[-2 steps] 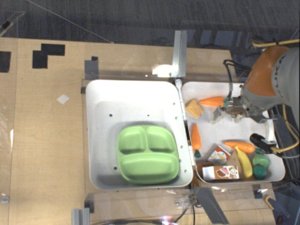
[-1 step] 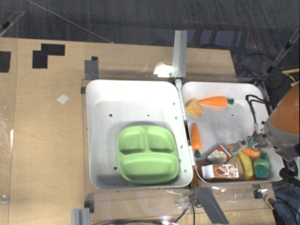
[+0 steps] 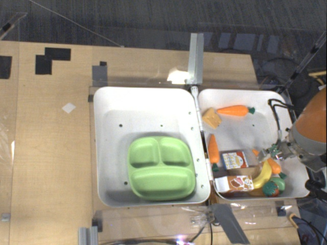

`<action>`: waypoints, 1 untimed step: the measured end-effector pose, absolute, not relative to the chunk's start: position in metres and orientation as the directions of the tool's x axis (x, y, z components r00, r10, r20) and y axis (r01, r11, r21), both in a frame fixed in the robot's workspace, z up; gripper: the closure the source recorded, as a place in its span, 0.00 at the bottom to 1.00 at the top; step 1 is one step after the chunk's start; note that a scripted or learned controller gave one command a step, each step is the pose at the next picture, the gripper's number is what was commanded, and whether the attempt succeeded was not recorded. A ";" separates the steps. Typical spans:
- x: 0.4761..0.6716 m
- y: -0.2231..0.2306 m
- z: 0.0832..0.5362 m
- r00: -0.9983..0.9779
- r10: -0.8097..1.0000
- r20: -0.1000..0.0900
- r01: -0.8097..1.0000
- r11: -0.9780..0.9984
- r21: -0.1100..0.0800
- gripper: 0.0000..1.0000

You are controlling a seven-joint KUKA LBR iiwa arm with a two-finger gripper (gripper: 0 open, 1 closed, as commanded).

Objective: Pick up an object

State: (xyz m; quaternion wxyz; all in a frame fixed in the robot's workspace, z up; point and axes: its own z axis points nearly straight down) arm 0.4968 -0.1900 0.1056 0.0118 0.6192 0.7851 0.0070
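In the right bin (image 3: 240, 98) the gripper (image 3: 273, 152) hangs low at the right side, just above the banana (image 3: 261, 175), perhaps touching it, though whether it is released or clenched I cannot tell, while a green tray (image 3: 161, 167) lies in the left bin (image 3: 138, 103).

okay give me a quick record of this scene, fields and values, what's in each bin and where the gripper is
left bin: green divided tray, lying flat toward the near side
right bin: carrot at the far side; tan block beside it; second orange piece along the left wall; small box; brown carton; banana
gripper: low over the right bin's right side, just above the banana
gripper fingers: cannot tell, open or shut
object held: none visible
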 end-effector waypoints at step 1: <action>0.516 -0.121 0.240 -0.283 0.959 -0.003 0.959 0.283 0.007 1.00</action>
